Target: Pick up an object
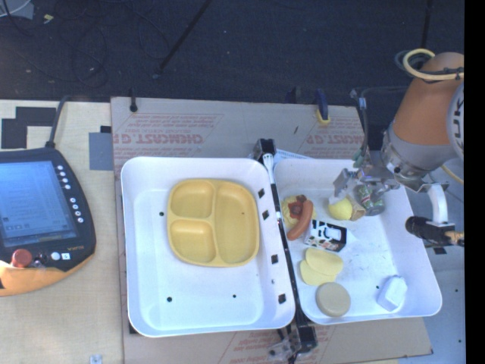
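Nearest the camera, along the right bin's [413, 298] front edge, lie a tan round disc [333, 299] and a small pale blue-white block [391, 293], both matte and smooth.

Up toward that bin's back right corner the gripper [365, 194] hangs low over a small yellow rounded object [341, 209], lemon-like and glossy, which sits on the bin floor. It lies just beside the gripper tip, and I cannot tell whether it sits between the fingers or whether they are apart or together.

Judging by this, the reach or descent is in hand and no lift has begun. The next move calls for centring over the yellow piece and closing squarely, since a round, slick shape may roll away.

Outward from it: a reddish sausage-shaped toy [301, 215] by the bin's left wall, a black-and-white printed card [326, 235], and a flat yellow piece [321, 267]. In the left bin [144, 294] rests a yellow divided plate [213, 222], smooth plastic.
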`<state>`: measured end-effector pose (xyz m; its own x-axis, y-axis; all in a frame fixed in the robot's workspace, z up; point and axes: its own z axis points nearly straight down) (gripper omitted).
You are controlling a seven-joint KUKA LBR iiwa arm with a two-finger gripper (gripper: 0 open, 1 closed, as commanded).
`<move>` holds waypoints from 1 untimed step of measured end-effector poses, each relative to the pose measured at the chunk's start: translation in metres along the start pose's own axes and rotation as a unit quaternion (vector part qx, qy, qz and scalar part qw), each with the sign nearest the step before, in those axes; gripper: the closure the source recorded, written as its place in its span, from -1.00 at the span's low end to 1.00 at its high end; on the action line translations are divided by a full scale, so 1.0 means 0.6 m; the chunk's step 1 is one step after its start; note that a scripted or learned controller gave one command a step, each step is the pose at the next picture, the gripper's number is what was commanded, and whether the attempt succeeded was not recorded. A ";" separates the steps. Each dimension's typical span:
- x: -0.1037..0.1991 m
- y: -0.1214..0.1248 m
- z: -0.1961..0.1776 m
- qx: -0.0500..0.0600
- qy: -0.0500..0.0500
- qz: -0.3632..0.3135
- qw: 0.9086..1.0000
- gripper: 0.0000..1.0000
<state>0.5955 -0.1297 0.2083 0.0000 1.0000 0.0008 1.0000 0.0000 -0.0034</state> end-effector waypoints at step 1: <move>-0.014 0.028 0.154 0.004 0.000 0.000 1.000 -1.00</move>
<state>0.6121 -0.1378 0.1157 0.0004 1.0000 0.0015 0.9999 -0.0004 -0.0107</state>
